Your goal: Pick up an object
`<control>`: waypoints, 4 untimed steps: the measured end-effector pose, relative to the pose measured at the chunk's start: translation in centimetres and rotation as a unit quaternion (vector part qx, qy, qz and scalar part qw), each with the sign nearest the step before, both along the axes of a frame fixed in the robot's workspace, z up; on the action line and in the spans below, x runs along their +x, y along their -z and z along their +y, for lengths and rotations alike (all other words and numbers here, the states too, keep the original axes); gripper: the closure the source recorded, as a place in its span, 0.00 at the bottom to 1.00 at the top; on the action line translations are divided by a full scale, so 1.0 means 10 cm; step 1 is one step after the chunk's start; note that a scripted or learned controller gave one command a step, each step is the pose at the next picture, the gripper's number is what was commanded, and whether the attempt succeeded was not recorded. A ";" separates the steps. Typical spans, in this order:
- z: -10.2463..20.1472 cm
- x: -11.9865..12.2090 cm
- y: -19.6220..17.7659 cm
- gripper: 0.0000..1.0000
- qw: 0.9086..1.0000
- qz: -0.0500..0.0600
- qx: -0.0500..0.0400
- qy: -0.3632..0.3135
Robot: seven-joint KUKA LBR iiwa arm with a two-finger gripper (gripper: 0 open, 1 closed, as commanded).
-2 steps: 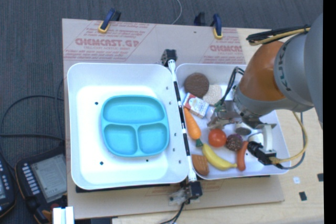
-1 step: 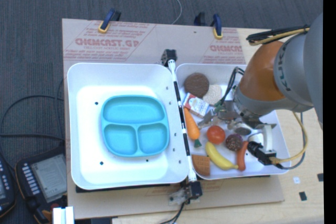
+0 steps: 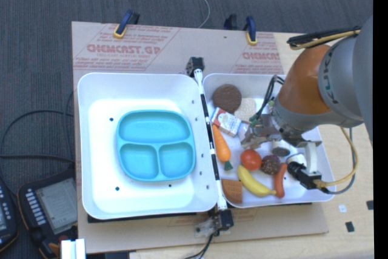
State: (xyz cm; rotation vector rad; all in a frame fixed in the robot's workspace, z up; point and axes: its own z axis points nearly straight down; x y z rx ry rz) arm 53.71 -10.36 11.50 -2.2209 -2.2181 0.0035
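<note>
Overhead slanted view of a pick-up trial. The grey arm with its orange wrist band enters from the right of the frame and lowers its two-finger gripper (image 3: 262, 133) into the right-hand shallow white bin (image 3: 320, 191), where the candidate objects lie heaped together, presumably so that any one may be taken. How far the claw is parted, and whether it has hold of anything, cannot be told from this angle, since the wrist hides much of it. The gripper stands at the middle of the pile, just beside a small white carton with red print (image 3: 228, 124) and just above a round red toy tomato (image 3: 250, 159). Around these lie an orange toy carrot (image 3: 222, 144), a yellow toy banana (image 3: 253, 182), a dark brown round cookie (image 3: 227, 96), a dark purple lumpy berry (image 3: 270, 164) and a red toy sausage (image 3: 279, 180). The left-hand shallow white bin (image 3: 97, 191) holds a light blue three-compartment plastic plate (image 3: 156, 144), lying flat and well apart from the arm. Both bins rest on a printed cardboard sheet (image 3: 121, 48) fixed by blue and yellow clamps (image 3: 124, 23) at its upper edge; dark grey carpet (image 3: 36, 9) surrounds the bench, with cables trailing across it.
</note>
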 end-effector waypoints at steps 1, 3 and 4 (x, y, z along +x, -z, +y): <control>0.00 0.00 0.00 0.00 1.000 0.000 0.000 0.000; -0.02 -0.32 0.16 1.00 1.000 -0.008 -0.003 0.001; 0.58 -0.53 -0.69 1.00 1.000 -0.001 0.000 -0.001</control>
